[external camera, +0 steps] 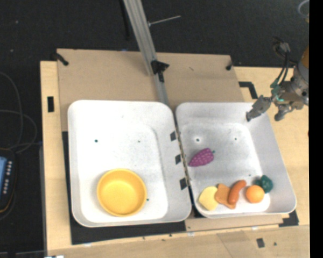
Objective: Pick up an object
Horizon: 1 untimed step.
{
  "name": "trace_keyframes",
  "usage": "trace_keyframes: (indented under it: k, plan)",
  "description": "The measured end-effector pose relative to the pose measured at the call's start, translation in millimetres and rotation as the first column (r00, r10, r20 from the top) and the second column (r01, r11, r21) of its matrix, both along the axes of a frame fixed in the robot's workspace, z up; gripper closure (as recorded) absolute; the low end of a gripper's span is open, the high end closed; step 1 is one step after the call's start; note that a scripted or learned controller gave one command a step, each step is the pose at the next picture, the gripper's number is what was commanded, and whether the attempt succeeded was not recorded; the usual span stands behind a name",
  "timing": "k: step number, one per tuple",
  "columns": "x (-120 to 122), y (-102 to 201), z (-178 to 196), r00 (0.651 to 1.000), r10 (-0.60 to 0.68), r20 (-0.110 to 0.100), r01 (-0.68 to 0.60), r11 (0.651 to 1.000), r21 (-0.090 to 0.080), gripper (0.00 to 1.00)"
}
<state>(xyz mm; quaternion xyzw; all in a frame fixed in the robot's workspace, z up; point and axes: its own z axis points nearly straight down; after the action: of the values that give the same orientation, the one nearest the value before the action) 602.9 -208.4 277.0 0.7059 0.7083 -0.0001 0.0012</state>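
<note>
Two dark fingers of the claw stand apart at the upper right rim of the right bin, one slanting down and left over the bin's corner, the other shorter and just outside the rim; the claw is wide, with nothing between its fingers. Behind them the wrist, a cluster of grey metal with a greenish spot and thin black cables looping above it, reaches in from the right edge, high over the bench and well apart from every object.

Below the claw, near the middle of the right bin, lies a purple grape bunch, alone on the white floor. Along that bin's near edge sits a row of small items, touching or just beside one another: a pale yellow piece, an orange-brown piece, a reddish sausage tilted upward to the right, an orange, and a dark green item at the far right.

Further left, the left bin holds a yellow bowl upright in its near left part. A grey metal rail slants from the top of the view down to the gap between the bins
</note>
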Motion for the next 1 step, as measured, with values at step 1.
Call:
trace_keyframes:
  k: [1]
  plan:
    - [-0.1, -0.1, 0.0, 1.0, 0.001, 0.0, -0.001, 1.0, -0.001, 0.0]
